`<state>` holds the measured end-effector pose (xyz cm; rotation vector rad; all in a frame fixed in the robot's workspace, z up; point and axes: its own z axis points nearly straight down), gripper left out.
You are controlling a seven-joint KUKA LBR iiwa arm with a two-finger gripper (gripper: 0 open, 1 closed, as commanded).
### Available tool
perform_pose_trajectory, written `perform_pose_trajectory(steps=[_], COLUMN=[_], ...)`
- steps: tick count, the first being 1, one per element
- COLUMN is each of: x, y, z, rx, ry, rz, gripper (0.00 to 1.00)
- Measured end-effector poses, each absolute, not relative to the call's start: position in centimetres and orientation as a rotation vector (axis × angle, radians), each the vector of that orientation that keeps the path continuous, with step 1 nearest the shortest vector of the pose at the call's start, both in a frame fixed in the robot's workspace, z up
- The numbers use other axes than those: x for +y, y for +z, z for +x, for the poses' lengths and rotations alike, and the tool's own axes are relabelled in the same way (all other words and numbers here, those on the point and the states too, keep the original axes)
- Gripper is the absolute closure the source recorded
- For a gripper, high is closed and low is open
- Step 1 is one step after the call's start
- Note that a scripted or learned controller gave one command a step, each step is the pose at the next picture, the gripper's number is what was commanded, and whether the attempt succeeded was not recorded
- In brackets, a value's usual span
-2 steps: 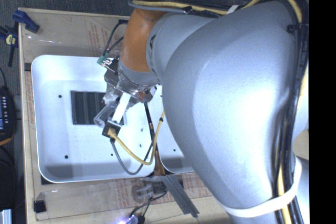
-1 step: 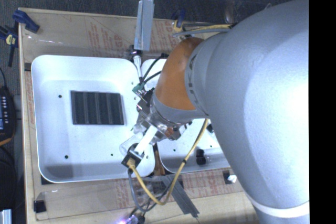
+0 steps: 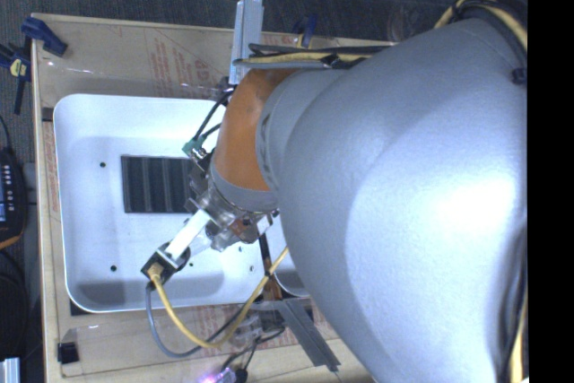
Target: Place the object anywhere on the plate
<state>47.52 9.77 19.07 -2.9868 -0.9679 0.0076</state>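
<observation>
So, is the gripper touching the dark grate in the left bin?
Cannot tell. In the camera view the gripper overlaps the right end of the dark grate in the left bin, but the slanted view shows neither contact nor gap.

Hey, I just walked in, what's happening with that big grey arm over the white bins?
The arm reaches in from the right and hangs over the left bin, its bulk covering most of the right side of the bench. Its wrist end sits low over the bin floor, beside a dark ribbed patch. Yellow cable loops off the front edge. The job is putting an object on a plate, but the arm blocks too much to say how far that has got.
</observation>
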Motion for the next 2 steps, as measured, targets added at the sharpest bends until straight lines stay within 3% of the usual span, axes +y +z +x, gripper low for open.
perform_pose_trajectory(steps=[1,2], x=[13.8,9.2], y=[27.1,20.1], z=[47.9,54.3], rx=[-1.044,-1.030], ry=[0.002,0.014], rz=[-2.960,-2.964], gripper=[1.00,1.00])
